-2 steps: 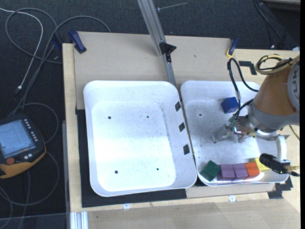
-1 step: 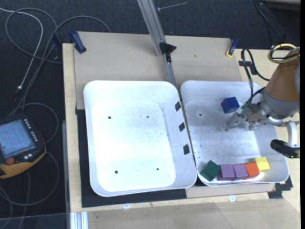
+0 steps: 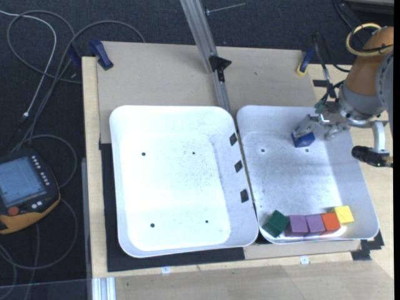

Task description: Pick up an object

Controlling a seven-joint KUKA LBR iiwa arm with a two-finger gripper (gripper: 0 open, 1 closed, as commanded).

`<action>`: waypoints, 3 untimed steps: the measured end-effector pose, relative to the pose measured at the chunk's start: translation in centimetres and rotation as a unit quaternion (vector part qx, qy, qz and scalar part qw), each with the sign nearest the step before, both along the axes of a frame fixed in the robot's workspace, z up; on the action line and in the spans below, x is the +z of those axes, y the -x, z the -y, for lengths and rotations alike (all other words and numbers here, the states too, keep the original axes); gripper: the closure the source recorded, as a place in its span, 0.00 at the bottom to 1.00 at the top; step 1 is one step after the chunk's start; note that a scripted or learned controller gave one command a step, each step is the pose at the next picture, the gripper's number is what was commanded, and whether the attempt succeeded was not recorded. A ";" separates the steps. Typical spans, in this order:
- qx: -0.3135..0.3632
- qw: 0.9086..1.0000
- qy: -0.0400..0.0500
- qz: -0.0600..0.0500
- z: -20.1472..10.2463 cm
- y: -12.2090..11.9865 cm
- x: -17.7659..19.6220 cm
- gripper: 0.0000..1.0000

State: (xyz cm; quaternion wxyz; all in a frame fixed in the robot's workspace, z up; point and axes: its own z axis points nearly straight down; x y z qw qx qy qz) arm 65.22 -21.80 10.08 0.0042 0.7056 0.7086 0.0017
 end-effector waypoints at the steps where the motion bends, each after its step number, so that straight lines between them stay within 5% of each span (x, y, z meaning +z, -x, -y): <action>1: 0.000 1.000 0.000 -0.003 0.0 0.2 1.1 1.00; 2: 0.001 1.000 0.001 -0.002 -0.1 0.2 2.1 1.00; 3: 0.002 1.000 -0.004 -0.005 -12.9 1.0 5.6 1.00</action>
